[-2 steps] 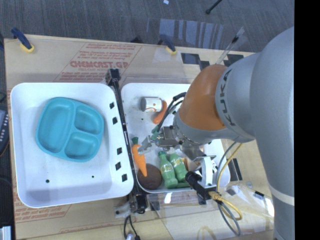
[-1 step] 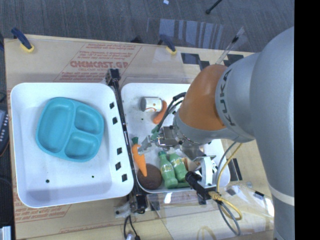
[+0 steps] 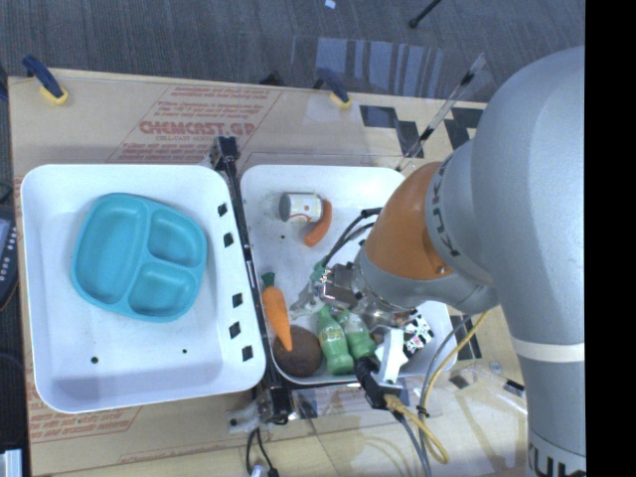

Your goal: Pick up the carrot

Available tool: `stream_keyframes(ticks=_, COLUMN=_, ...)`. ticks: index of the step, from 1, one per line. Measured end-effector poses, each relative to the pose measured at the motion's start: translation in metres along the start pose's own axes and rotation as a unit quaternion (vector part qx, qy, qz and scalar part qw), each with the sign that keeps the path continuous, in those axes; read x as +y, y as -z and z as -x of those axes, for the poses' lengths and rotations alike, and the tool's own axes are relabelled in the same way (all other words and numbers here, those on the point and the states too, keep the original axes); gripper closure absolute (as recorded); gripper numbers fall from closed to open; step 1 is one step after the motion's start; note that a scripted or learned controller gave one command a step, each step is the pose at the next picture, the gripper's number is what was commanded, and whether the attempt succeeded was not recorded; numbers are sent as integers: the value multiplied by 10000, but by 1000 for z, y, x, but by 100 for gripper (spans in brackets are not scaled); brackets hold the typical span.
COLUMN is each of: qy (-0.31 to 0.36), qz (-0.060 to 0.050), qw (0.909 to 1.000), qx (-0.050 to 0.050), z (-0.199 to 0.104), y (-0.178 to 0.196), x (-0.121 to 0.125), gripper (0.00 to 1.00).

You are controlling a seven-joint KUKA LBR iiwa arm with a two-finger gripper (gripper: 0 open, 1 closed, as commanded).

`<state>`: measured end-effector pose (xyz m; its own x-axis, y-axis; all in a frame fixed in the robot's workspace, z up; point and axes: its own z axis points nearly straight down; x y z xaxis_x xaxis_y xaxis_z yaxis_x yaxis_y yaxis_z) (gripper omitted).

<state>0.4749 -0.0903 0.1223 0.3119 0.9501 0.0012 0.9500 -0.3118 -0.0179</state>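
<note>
The gripper, its state impossible to tell, is hovering beside the carrot; centring over it lengthwise seems wise.

- Two white bins side by side on a cardboard-covered surface; left bin, right bin.
- Left bin holds a blue sectioned tray, three compartments, lying flat.
- Right bin: carrot by the left wall, green top pointing away from the camera, tip touching a brown round object in the near corner.
- Green items just right of the carrot, partly under the wrist.
- Far end: small grey can on its side, an orange curved piece beside it.
- Arm enters from the right, orange band over the right bin; gripper low above the green items, near the carrot.
- Blue-and-yellow clamps at the surface's far edge.
</note>
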Motion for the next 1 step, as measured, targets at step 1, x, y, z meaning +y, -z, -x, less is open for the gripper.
stream_keyframes(ticks=1, qy=-1698, qz=26, qw=9855, qx=14, z=-2, y=-33, x=35, gripper=0)
